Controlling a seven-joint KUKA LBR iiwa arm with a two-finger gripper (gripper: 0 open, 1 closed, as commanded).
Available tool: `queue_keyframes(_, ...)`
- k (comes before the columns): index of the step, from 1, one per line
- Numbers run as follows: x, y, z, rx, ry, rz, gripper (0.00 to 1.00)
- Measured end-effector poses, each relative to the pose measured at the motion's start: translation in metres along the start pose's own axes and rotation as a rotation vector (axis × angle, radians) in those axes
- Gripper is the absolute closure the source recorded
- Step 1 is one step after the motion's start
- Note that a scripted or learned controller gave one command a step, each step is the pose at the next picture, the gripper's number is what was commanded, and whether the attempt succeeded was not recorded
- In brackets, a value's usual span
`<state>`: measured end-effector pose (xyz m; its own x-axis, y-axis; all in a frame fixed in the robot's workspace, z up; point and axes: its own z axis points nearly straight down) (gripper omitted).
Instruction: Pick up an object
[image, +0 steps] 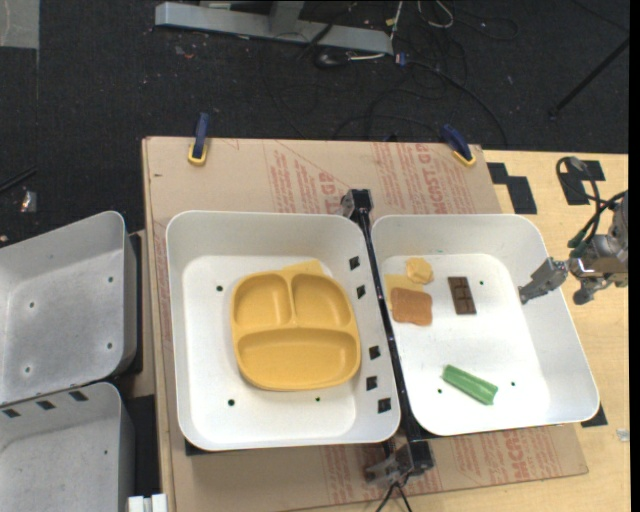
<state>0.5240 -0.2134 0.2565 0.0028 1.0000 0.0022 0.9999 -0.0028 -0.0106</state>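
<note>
Nearest the camera, a green rectangular block (470, 384) lay slantwise on the floor of the right shallow white bin (560, 395). Farther back in that bin sat a flat tan square piece (411, 306), a small yellow rounded lump (419, 270) just behind it, and a dark brown rectangular bar (461, 295) near them to the right. The left shallow white bin (200, 300) held a yellow plastic divided plate (296, 331) with three compartments. Both bins rested on a brown cardboard-covered surface (270, 180), fixed by blue and yellow clamps (200, 140). At the right bin's far right rim hovered the gripper (560, 275), well apart from every object; whether its fingers stood wide or narrow could not be told.
</note>
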Motion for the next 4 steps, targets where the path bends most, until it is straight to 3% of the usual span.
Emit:
queue_keyframes(1, 0.001, 0.002, -0.006, -0.011, -0.003, -0.004, 0.0)
queue_keyframes(4, 0.003, -0.004, 0.163, -0.005, 0.0, -0.002, 0.0)
